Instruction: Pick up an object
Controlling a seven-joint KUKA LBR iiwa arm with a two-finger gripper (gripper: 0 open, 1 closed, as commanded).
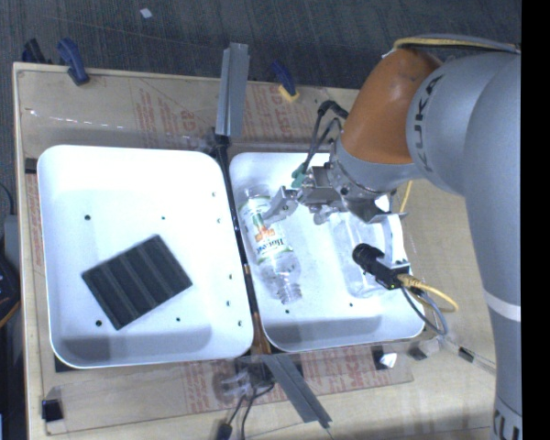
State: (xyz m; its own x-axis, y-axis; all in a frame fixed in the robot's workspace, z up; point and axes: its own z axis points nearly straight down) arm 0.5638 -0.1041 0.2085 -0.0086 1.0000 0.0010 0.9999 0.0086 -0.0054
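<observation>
A clear plastic bottle (270, 250) with a white label lies lengthwise at the left side of the right bin (325, 328). A second clear plastic item (359, 262) lies near that bin's right wall. In the left bin (119, 177) a black ribbed flat block (136, 280) rests, turned at an angle. My gripper (300, 202) hangs over the upper part of the right bin, just above and right of the labelled bottle's top end. Nothing shows held in it.
The arm's grey body and orange band (390, 108) cover the right bin's upper right corner. A black cable plug (378, 266) with a yellow lead hangs over the right wall. Metal clamps sit between the bins at front and back.
</observation>
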